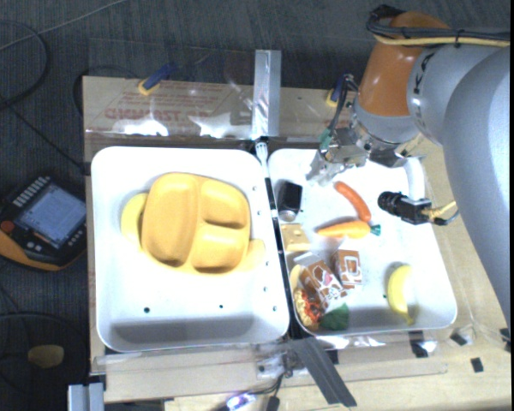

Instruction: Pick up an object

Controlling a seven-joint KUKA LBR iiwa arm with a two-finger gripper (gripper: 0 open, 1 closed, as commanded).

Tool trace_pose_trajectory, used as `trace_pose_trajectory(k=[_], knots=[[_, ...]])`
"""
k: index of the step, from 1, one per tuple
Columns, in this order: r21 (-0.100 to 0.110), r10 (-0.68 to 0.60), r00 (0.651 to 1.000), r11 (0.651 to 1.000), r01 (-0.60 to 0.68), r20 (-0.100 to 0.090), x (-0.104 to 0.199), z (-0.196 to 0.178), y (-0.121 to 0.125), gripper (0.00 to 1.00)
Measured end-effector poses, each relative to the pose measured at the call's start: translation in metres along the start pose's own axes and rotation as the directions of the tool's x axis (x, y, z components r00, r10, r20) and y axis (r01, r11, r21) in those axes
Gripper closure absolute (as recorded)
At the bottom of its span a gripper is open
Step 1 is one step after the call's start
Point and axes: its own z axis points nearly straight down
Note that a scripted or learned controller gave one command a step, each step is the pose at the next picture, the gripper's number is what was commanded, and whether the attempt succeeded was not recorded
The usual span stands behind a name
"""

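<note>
My gripper (328, 168) hangs over the far left part of the right bin (428, 229), below the orange band of the arm. Just to its right lies a red sausage (353, 199), and an orange carrot (344, 227) lies in front of that. A small black block (289, 196) sits at the bin's left wall, close to the gripper. A yellow banana (399, 288) lies at the front right. A round plate of toy food (324, 291) with a green leaf sits at the front left.
The left bin (111, 298) holds a large yellow bread-shaped object (193, 221) on its middle. A black camera part (396, 204) sticks out from the arm over the right bin. A handheld controller (43, 221) lies on the floor at left.
</note>
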Motion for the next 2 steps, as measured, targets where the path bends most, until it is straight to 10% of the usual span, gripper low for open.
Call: trace_pose_trajectory(k=[1, 2], knots=[[0.000, 0.001, 1.000, 1.000, -0.001, 0.001, 0.000, 0.000, 0.000, 0.00], [0.001, -0.018, 1.000, 1.000, 0.018, 0.002, -0.036, 0.001, 0.022, 0.00]])
